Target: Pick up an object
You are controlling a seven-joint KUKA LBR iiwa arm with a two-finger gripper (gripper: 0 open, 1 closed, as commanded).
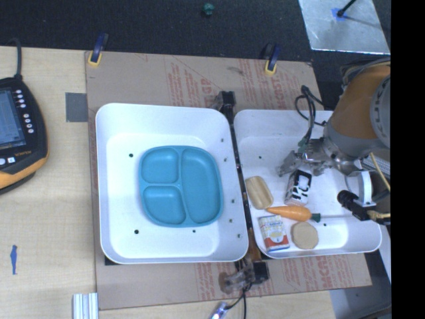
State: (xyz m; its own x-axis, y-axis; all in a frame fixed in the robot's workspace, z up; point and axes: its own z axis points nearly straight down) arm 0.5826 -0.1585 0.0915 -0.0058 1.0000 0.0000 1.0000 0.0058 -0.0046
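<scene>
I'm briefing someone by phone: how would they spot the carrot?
Look in the right white bin, toward its near edge. The carrot lies there sideways, below the gripper and above the small carton and round biscuit. It alone is orange, tapered, with a green stem.

A pale wood-grain table (46,231) carries a brown cardboard sheet (192,78) held by two blue-and-yellow clamps (97,48), beyond which lies dark carpeted floor (146,8) with a pale grey square patch (342,15) at upper right.

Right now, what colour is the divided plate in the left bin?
Light blue; the divided plate shows best in the camera view from above.
</scene>
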